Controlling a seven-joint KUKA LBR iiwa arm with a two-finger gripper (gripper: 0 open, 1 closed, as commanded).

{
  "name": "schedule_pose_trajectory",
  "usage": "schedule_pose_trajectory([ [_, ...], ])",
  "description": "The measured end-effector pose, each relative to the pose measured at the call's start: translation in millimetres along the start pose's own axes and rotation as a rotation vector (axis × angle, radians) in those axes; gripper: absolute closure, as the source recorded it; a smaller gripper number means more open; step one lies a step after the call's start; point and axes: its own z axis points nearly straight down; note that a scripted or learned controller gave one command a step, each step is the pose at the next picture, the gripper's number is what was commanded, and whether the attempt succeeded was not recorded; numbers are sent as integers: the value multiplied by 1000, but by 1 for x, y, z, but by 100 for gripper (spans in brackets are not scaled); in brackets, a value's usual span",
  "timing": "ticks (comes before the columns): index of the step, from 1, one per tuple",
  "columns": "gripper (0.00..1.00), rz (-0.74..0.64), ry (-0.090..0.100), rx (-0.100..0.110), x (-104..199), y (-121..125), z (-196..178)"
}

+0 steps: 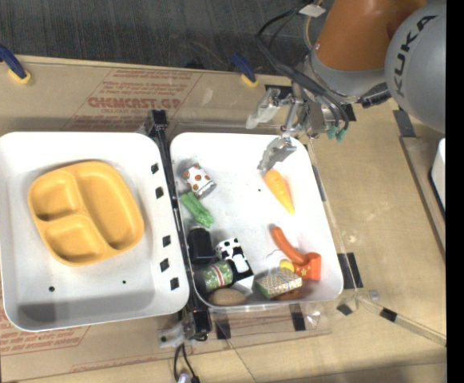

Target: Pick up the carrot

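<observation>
The carrot point(279, 191) is orange and tapered. It lies on the floor of the right bin point(232, 154), near that bin's right wall, with its tip pointing toward the front. My gripper point(266, 139) hangs over the bin's back right corner, just behind the carrot's thick end. It is open and nothing is between its fingers. The lower fingertip point(272, 156) stands a short way from the carrot and apart from it.
The right bin also holds a small can point(197, 180), a green pod point(196, 211), a black block point(200, 244), a cow-patterned toy point(233, 254), a green can point(216, 276) and an orange-red tool point(297, 258). The left bin point(8, 214) holds a yellow divided tray point(85, 211).
</observation>
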Motion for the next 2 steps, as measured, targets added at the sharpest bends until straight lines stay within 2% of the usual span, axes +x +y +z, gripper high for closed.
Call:
schedule_pose_trajectory([
  [1, 0, 251, 11, -4, -14, -39, 154],
  [2, 0, 264, 1, -2, 26, -62, 187],
])
